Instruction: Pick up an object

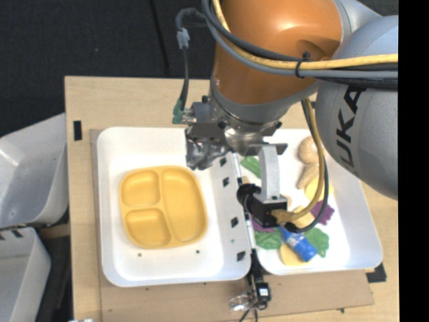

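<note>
I read this as a robot lab test cell: bare plywood bench (82, 102), 2 shallow white bins (107, 200) side by side, a heavy industrial arm (365, 133) trailing loose cables (183, 72), plastic toy food (307, 154) in 1 bin. Dark backdrop (100, 19) behind, possibly a curtain, can't tell.

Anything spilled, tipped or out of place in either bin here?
Nothing stands out. The yellow divided plate lies flat inside the left bin; the blue piece, beige piece and other small items sit within the right bin, partly hidden by the arm.
</note>
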Robot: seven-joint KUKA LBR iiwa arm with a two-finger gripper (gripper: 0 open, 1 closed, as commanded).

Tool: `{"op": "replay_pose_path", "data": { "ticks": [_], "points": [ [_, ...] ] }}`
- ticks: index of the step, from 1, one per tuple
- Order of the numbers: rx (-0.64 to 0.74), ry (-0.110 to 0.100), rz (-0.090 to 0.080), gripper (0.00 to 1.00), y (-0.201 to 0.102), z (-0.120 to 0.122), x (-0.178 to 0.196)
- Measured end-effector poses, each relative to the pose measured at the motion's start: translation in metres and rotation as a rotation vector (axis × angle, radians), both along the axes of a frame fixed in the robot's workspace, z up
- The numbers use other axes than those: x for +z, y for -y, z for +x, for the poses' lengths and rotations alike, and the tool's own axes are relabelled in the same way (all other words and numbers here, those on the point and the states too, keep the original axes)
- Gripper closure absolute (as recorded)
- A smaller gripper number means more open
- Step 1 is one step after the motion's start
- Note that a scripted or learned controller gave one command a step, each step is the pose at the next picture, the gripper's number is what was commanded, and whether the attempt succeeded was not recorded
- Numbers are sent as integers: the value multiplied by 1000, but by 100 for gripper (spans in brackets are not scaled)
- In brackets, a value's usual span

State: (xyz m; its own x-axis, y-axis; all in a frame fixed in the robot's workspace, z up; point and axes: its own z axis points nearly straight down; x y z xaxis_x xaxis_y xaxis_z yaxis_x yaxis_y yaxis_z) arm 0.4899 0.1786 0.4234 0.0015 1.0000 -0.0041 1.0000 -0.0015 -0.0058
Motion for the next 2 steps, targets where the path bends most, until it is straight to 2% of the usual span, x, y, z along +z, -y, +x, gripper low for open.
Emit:
{"op": "replay_pose_path", "data": {
  "ticks": [1, 2],
  "points": [
    [-2, -4, -1, 100, 56, -1, -94],
    [-3, 17, 3, 100, 119, 1, 8]
  ]
}}
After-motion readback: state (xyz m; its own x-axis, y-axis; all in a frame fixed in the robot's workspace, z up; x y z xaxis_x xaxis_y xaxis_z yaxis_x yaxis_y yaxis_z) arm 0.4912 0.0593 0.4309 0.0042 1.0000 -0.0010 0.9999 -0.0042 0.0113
